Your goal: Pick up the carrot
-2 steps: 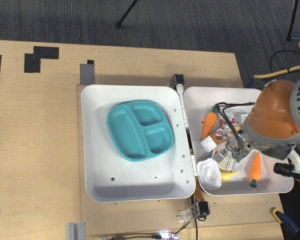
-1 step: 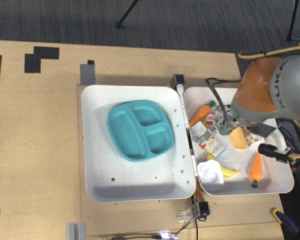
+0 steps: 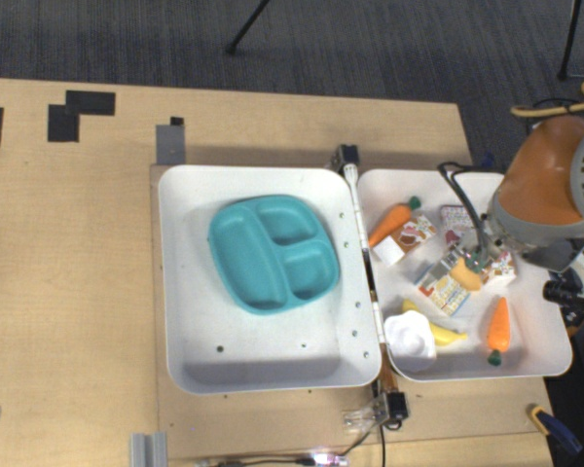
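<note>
Two orange carrots lie in the right bin [image 3: 559, 356]. One carrot [image 3: 389, 225] sits at the bin's upper left, slanted, with its green top toward the back. The other carrot [image 3: 498, 325] lies near the front right, its green end pointing toward the front rim. My gripper [image 3: 475, 258] is low over the middle of the bin, among small packets, between the two carrots and touching neither. The grey arm with its orange band [image 3: 548, 178] reaches in from the right and hides the bin's back right corner.
A teal divided plate [image 3: 273, 253] lies in the left bin [image 3: 190, 363]. Around the gripper in the right bin are printed packets [image 3: 442, 291], a tan round piece [image 3: 467, 278], a white block [image 3: 387, 252], a white lump [image 3: 409, 337] and a yellow item [image 3: 448, 335].
</note>
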`<state>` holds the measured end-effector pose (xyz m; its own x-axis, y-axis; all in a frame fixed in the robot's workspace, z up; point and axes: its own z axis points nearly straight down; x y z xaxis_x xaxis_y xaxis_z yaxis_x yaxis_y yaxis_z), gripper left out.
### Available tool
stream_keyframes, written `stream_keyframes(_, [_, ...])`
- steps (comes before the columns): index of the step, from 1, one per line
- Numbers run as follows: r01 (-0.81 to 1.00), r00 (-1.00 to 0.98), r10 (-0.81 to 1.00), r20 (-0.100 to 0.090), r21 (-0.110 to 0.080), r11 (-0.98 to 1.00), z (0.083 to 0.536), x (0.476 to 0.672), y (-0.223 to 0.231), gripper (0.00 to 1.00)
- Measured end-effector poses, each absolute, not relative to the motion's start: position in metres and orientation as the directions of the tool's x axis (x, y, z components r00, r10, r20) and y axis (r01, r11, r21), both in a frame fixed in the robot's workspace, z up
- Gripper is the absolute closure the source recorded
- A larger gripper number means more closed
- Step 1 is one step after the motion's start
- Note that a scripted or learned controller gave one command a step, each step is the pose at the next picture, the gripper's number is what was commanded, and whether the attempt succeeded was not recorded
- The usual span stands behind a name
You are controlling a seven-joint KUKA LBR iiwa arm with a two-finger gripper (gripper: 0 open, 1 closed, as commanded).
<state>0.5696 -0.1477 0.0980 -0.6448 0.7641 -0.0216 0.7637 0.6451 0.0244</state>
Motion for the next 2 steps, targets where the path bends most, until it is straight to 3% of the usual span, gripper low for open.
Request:
stream_keyframes(1, [0.763,-0.645,0.763,-0.031,0.026,0.646,0.098,0.514,-0.161,0.0])
stream_keyframes(2, [0.846,-0.532,0.846,-0.015,0.018,0.533,0.097,0.59,-0.167,0.0])
